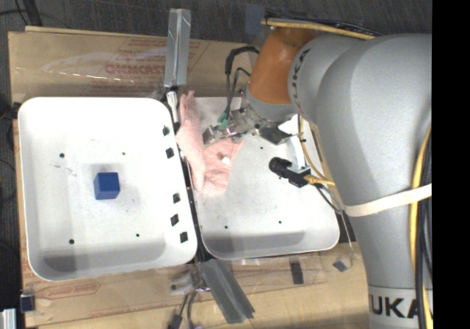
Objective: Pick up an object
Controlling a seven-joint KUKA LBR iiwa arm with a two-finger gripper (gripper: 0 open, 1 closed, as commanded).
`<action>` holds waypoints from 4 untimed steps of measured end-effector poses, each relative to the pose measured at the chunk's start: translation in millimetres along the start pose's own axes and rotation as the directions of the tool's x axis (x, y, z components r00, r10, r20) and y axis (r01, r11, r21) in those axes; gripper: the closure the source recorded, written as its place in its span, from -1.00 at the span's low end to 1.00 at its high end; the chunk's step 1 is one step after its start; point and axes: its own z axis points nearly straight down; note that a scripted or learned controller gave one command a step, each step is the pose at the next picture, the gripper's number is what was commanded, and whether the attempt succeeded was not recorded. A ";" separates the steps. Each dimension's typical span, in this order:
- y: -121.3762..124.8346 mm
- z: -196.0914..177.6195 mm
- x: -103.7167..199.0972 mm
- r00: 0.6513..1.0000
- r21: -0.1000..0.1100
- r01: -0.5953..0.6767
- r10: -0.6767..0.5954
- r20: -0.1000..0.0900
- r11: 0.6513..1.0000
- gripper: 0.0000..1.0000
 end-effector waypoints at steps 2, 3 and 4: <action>0.1 -10.2 -0.1 1.000 0.002 0.003 -0.003 0.000 1.000 -1.00; -26.7 1.1 7.0 0.998 0.002 0.067 -0.067 -0.002 0.998 -1.00; -26.4 -9.1 6.8 0.998 0.003 0.070 -0.070 -0.001 0.998 1.00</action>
